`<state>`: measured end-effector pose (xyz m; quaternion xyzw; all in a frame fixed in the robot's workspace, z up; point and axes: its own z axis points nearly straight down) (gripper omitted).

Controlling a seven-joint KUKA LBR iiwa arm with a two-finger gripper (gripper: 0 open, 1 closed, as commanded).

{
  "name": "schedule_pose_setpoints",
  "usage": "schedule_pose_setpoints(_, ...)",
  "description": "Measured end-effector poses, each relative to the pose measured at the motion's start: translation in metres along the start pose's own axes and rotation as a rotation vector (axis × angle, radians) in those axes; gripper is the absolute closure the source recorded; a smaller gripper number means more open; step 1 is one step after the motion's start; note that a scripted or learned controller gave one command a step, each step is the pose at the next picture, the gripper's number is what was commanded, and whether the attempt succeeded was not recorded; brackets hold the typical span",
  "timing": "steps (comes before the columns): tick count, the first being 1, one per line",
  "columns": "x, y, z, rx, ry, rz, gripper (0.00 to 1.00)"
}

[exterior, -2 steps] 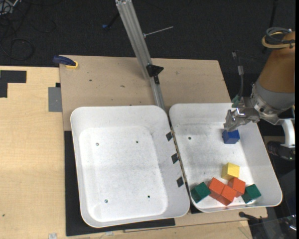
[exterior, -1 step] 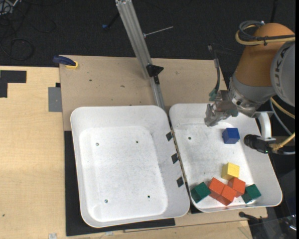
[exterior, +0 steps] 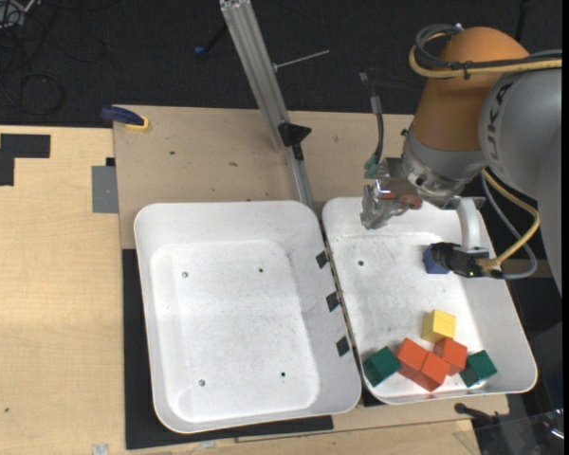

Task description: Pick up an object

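While my pincer (exterior: pixel 376 211) hangs over the far left corner of the right bin (exterior: pixel 391 278), I cannot tell whether it is spread or pressed together, and no block lies near it. What I might pick sits well apart, huddled in the bin's near right corner: a yellow block (exterior: pixel 443 324), orange blocks (exterior: pixel 414 356) and two green blocks (exterior: pixel 381 364). Packed together like that, they leave little room beside them, so I judge the yellow one, on the far edge, the most open.

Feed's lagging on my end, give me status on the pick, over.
Gripper over far end of right bin, no block at it. Yellow block, orange blocks, green blocks clustered at near end. Bare bin floor in between.
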<state>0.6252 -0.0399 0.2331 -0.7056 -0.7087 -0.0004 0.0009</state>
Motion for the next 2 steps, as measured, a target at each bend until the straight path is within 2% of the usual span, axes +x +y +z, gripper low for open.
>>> schedule_pose_setpoints(2, 0.114, 0.015, -0.011, 0.000, 0.001, -0.001, 1.00)
